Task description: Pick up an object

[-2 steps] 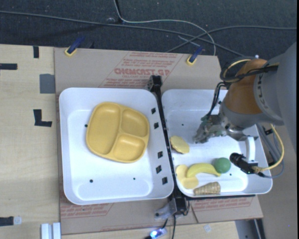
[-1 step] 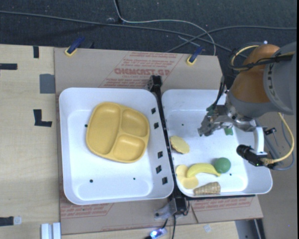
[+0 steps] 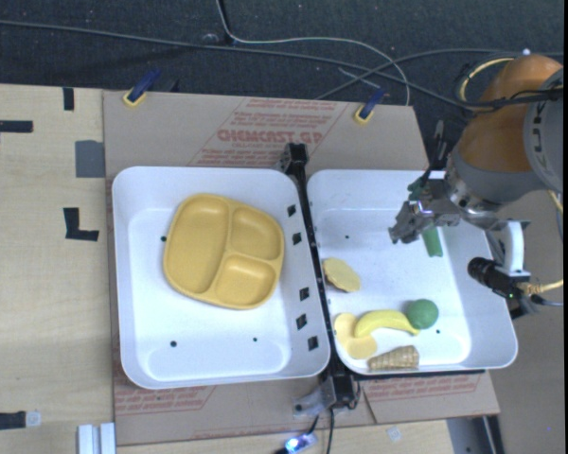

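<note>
My pincer (image 3: 418,223) hangs over the upper part of the right shallow white bin (image 3: 483,282), at the end of the grey arm with the orange band (image 3: 506,112). I cannot tell how it is set. Just beside it I see a slim green stick-shaped piece (image 3: 434,241), nearly upright in the view; I can't make out whether that belongs to the tool or lies in the bin. The loose things lie lower in the same bin, well apart from the pincer: a pale yellow chip-like piece (image 3: 342,274) near the divider, a yellow plastic banana (image 3: 386,323), a round green ball-like fruit (image 3: 421,313) touching the banana's right end, and a tan ridged cone-shaped piece (image 3: 395,357) near the front wall. In the left white bin (image 3: 137,272) sits a yellow divided plastic plate (image 3: 223,251). Both bins rest on a cardboard sheet (image 3: 265,130) on the table (image 3: 38,282).
</note>
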